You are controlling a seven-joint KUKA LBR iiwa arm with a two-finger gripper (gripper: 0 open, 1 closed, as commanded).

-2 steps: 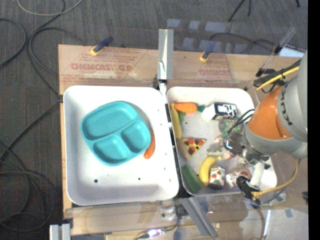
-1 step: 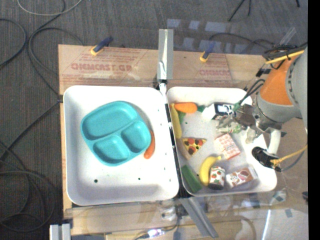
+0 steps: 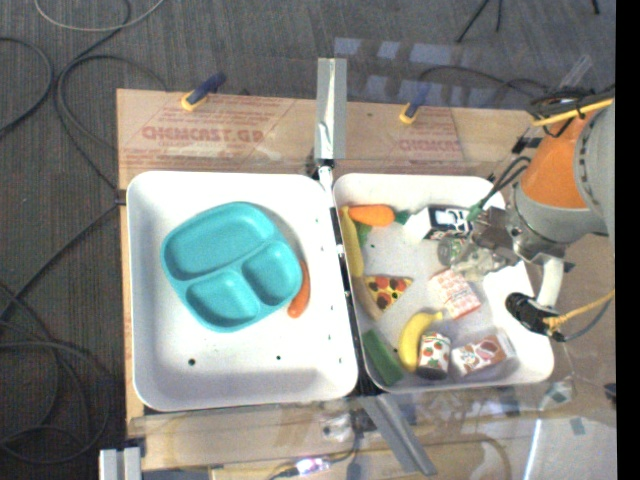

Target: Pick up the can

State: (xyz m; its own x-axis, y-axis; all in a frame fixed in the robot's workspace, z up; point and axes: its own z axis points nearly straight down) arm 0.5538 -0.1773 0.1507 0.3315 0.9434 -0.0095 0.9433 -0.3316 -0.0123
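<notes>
We find the can (image 3: 433, 356) standing at the lower edge of the right bin (image 3: 500, 184), touching a banana (image 3: 415, 334) and a small carton (image 3: 480, 353). We judge it light, rigid and smooth-sided, best pinched across its body. The hand (image 3: 470, 248) hovers mid-bin over clutter; we cannot tell its state.

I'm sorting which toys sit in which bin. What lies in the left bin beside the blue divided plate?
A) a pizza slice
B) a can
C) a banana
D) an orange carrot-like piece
D: an orange carrot-like piece rests against the right edge of the blue divided plate in the left bin.
</notes>
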